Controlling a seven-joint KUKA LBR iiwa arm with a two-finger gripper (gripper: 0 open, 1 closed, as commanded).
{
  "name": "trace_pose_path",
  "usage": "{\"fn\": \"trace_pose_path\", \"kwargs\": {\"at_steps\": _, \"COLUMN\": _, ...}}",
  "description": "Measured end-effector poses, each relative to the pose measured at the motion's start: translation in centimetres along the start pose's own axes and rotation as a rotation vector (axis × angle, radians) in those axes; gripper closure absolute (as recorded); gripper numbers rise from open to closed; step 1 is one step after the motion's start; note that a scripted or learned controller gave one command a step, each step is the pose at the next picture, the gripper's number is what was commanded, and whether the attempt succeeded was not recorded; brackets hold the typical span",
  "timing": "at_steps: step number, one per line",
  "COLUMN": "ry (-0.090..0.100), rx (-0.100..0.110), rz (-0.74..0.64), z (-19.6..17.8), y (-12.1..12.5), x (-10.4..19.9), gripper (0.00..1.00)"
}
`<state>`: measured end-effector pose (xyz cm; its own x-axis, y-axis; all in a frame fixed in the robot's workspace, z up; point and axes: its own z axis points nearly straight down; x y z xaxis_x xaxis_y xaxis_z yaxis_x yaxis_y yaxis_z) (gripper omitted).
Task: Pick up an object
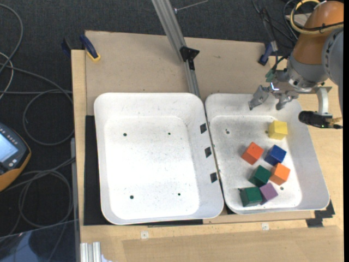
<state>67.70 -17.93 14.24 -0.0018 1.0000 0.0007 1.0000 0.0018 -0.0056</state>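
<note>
A tan wooden counter point(142, 64) stands over dark grey carpet, with black cables looping across the floor at the left. On the counter sit two shallow white plastic bins side by side: the left bin point(109, 146), its speckled floor bare, and the right bin point(234, 141). A grey metal pole point(172, 29) slants down from the top to the seam between them. Blue clamps point(90, 48) grip the counter's far corners, and an orange-and-grey handheld pendant with a lit screen point(8, 154) lies on the floor at the far left.

My grey arm with its orange band point(319, 31) reaches in from the right. My tool point(271, 100) hangs over the far rim of the right bin, its two fingers spread apart with nothing between them.

The blocks lie toward the near right of that bin. A small yellow cube point(278, 129) is the closest, just in front of my tool and a little to the right, apart from it. Farther forward cluster an orange cube point(252, 153), a blue cube point(276, 154), a second orange cube point(281, 173), a dark green cube point(261, 175), a purple cube point(268, 191) and a larger green block point(251, 196) by the near rim.
</note>
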Motion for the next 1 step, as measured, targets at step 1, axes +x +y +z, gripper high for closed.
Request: {"fn": "trace_pose_path", "kwargs": {"at_steps": 1, "ry": 0.000, "rx": 0.000, "rz": 0.000, "z": 4.57, "y": -0.04, "x": 0.09, "gripper": 0.00}}
